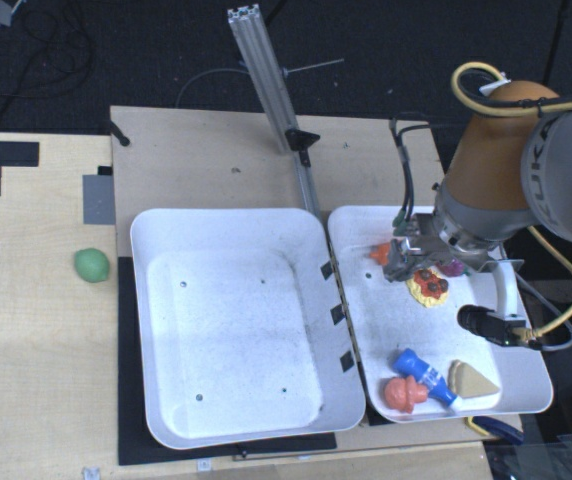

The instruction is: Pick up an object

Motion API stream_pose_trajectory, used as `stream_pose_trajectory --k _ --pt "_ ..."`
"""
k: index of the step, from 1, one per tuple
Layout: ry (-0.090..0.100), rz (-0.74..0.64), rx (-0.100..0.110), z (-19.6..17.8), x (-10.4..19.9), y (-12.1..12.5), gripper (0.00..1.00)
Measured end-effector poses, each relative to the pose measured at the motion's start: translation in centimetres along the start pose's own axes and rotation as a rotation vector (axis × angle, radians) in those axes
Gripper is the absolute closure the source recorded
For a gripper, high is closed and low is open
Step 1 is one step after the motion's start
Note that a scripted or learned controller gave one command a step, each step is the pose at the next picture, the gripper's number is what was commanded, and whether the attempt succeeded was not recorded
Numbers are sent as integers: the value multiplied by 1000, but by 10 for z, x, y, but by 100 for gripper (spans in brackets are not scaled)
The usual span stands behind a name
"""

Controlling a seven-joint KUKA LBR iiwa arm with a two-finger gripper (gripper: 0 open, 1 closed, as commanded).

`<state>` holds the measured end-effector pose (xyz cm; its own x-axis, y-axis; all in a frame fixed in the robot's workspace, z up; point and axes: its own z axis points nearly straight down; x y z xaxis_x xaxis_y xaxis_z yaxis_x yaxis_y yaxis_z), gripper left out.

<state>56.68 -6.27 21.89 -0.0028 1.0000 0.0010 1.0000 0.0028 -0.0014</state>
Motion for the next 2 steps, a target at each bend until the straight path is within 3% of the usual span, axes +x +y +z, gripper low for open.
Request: stream_pose_trajectory --k 2 --pt "-1 0 -1 -5 88 28 100"
